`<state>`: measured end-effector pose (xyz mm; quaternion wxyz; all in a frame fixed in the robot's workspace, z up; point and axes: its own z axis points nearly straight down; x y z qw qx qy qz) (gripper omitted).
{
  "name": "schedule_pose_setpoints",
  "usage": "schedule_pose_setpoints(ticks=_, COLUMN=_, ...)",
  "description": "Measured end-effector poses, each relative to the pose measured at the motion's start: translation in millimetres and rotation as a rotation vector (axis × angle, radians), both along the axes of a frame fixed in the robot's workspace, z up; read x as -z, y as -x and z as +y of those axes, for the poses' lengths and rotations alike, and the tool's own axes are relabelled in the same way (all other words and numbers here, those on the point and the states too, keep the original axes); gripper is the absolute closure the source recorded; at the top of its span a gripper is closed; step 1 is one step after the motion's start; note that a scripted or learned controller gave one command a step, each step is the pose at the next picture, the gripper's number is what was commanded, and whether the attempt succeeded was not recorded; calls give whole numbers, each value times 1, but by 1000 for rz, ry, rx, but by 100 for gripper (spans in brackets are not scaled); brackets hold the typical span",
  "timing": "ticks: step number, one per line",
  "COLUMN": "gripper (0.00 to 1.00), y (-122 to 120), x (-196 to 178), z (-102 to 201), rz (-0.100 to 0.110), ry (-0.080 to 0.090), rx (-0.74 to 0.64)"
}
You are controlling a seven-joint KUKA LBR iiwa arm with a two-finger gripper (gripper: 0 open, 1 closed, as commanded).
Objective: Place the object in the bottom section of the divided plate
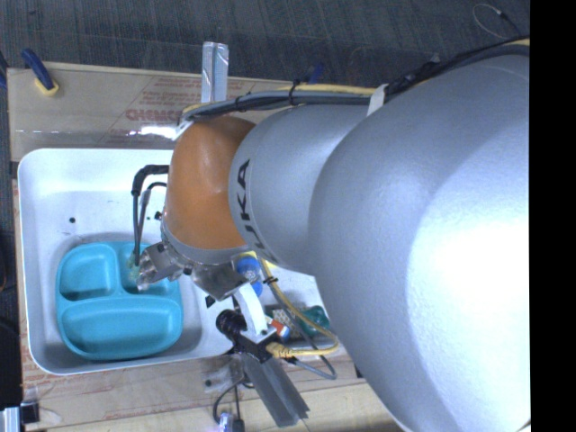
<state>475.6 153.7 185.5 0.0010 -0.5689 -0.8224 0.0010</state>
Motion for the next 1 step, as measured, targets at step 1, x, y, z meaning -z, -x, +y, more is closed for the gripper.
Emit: schedule_pose_setpoints(ticks=1, gripper=100, y=0, x=33, z=-48, rz=2, ry=0, rx=-88)
